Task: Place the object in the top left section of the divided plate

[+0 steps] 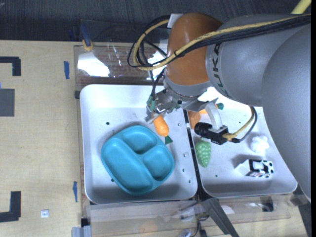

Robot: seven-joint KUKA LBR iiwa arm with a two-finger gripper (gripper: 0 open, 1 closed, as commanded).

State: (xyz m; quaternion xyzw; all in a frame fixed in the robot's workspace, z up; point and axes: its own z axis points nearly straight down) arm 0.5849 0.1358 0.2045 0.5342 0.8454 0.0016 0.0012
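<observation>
1. The grey arm (256, 53) reaches in from the right and covers much of the upper right of the view; its orange band (190, 46) sits above the wrist, with black and yellow cables looping over it.
2. The end effector (157, 113) hangs over the upper right part of the left bin (94, 147), just above the plate's upper edge.
3. A small orange carrot (161, 126) sits right at the fingertips, tilted, with a green stub at its lower end. It appears to lie between the fingers, so the end effector looks closed on the carrot, though the fingers themselves are small and partly hidden by the wrist.
4. The blue divided plate (138, 158) rests in the left bin, turned at an angle, with three sections visible. The carrot is just beside the plate's upper right rim, not inside any section.
5. The right bin (247, 181) holds a green bumpy vegetable (203, 152) near the dividing wall, a small white object (259, 143) farther right, and a black and white object (259, 168) below that.
6. An orange item (195, 116) shows partly beneath the wrist in the right bin; what it is cannot be told.
7. Both bins stand on a light wooden surface (39, 132) marked with black shapes and blue tape.
</observation>
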